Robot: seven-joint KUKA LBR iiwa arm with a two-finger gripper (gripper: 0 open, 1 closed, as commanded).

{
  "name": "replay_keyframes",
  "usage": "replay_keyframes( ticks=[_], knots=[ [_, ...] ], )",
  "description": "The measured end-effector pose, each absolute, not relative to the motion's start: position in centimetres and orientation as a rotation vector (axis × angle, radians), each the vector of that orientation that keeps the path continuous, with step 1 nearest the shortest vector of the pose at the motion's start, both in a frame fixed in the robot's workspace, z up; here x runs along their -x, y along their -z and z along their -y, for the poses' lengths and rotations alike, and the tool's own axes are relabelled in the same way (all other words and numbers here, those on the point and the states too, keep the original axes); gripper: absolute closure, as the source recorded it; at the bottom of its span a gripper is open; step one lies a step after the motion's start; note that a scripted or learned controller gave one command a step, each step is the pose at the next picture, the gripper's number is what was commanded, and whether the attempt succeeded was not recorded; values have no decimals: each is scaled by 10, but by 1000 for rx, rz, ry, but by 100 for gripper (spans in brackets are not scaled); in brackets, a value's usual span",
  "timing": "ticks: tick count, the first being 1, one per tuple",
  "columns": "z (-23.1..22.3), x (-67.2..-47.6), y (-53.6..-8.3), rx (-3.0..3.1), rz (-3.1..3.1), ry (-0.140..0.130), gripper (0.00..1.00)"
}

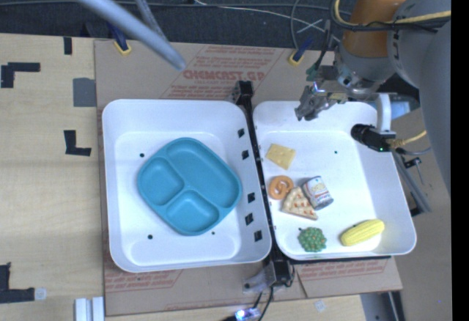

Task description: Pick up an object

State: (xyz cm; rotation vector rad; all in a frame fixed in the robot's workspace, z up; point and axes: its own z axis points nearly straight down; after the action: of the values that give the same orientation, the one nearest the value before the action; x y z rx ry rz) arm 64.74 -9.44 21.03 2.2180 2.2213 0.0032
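My end effector (314, 102) hangs over the far edge of the right bin (381, 158), near that bin's far-left corner, with nothing between its fingers; whether they stand apart or together I cannot tell from this slant. My arm (410, 26) reaches in from the right, its orange band (385, 1) above the wrist. The things I could pick up all lie in the right bin, nearer the camera than my end effector and apart from it. A yellow cracker (281, 155) lies closest, toward the bin's left wall. Nearer the camera a pretzel (279, 187) rests just beside a pizza slice (297, 204), and a small can (318, 192) lies on its side touching the slice's right edge. A green broccoli (312, 240) sits near the front wall, and a yellow corn cob (362, 232) lies to its right, near the front-right corner. The left bin (121, 165) holds a blue tray (189, 185) with three compartments, set at a tilt to the bin's walls. Both bins sit side by side on a cardboard sheet (220, 67) on the worktop (44, 180), with a row of black clips (249, 165) along the seam between them.
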Motion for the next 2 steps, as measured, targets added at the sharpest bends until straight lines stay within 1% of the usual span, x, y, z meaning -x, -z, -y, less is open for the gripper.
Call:
replay_keyframes(
  ticks=[1, 2],
  knots=[
    [48, -629, -219, -2217, -2229, -1, 100],
    [0, -616, -229, -2216, -2230, 0, 100]
  ],
)
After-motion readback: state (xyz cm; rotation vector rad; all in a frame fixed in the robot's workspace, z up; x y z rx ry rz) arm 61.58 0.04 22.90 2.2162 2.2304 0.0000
